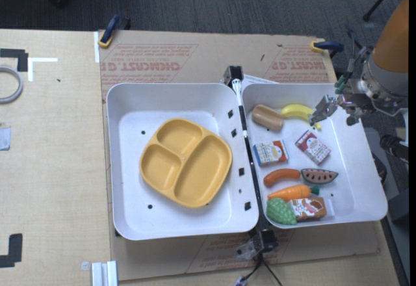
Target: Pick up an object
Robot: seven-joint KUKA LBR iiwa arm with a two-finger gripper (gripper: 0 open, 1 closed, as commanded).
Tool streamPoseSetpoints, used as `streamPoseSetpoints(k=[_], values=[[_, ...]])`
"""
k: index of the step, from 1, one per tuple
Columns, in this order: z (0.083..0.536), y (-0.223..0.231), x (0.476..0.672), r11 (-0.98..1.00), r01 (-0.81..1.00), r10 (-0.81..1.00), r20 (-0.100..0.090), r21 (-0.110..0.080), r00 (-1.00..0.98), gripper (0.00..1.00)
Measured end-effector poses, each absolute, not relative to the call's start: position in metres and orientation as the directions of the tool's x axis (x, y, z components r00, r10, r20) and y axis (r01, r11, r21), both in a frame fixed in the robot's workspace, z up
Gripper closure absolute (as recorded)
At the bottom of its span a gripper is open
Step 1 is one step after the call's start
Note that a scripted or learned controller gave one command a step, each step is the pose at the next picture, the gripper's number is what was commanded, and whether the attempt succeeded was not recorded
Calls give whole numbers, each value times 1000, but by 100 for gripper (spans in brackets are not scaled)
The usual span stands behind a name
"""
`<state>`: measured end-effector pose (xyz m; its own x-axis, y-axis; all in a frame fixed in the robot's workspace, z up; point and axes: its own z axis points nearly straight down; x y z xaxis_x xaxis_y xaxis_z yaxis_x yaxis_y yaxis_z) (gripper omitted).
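Your two-finger gripper [323,111] hung with its fingers spread and nothing between them, over the right shallow white bin [364,168], just beside the curved yellow plastic banana [296,111]. You needed to centre over the banana before descending and closing.

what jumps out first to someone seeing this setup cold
The big yellow divided plate lies alone in the left bin. The right bin holds bright toy food: a banana, a carrot and a watermelon slice. The gripper hangs over that bin's far right corner.
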<state>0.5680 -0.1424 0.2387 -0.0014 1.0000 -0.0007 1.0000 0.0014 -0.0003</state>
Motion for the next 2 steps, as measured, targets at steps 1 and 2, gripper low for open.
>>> streamPoseSetpoints(k=[1, 2], values=[[97, -138, 553, 90, 996, 996, -2, 8, -90, 0], [107, -139, 554, 87, 996, 996, -6, 13, -87, 100]])
